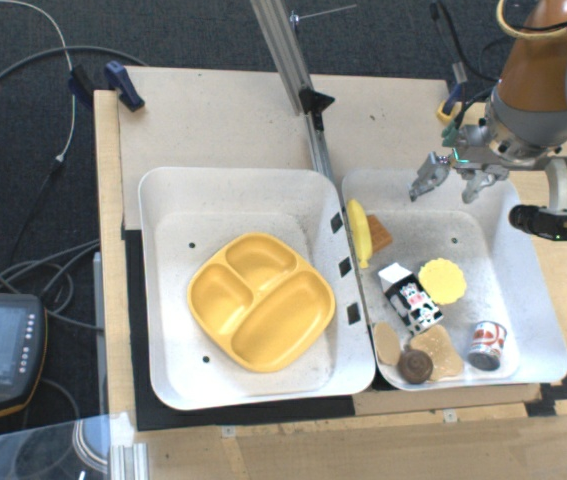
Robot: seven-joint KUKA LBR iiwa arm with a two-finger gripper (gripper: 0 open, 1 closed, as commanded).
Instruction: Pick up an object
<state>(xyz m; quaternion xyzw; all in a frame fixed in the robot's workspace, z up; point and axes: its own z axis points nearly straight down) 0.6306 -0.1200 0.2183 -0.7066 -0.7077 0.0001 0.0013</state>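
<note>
Above the far edge of the right bin [523,268], the gripper [455,180] hangs with fingers spread and empty, the banana [360,232] lying lengthwise to its left.

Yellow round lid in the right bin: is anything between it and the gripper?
Nothing visible. The gripper hangs open over the bin's bare far end, and the yellow lid lies uncovered, beside the black-and-white carton.
</note>
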